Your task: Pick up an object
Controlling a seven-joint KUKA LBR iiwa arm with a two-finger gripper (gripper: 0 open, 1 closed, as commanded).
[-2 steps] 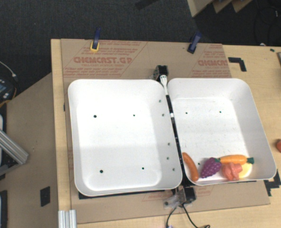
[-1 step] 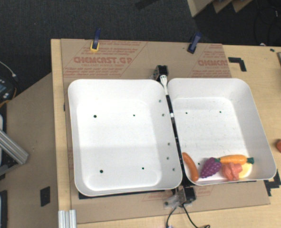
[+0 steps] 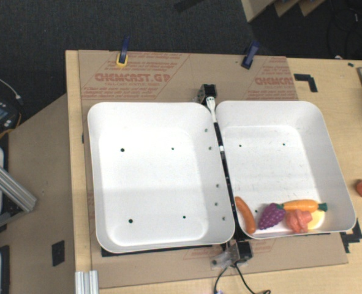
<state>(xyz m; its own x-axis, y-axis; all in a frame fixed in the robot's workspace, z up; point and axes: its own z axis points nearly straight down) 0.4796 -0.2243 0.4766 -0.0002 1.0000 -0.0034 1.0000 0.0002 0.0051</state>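
Purple grapes [image 3: 271, 215], carrot [image 3: 302, 205], sausage [image 3: 245, 214] clustered in right bin [image 3: 279, 112]; pincer state unknown.

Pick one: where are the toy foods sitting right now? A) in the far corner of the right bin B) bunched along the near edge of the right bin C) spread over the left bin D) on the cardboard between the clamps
B: the orange sausage, purple grapes, carrot and red piece cluster against the near edge of the right bin.
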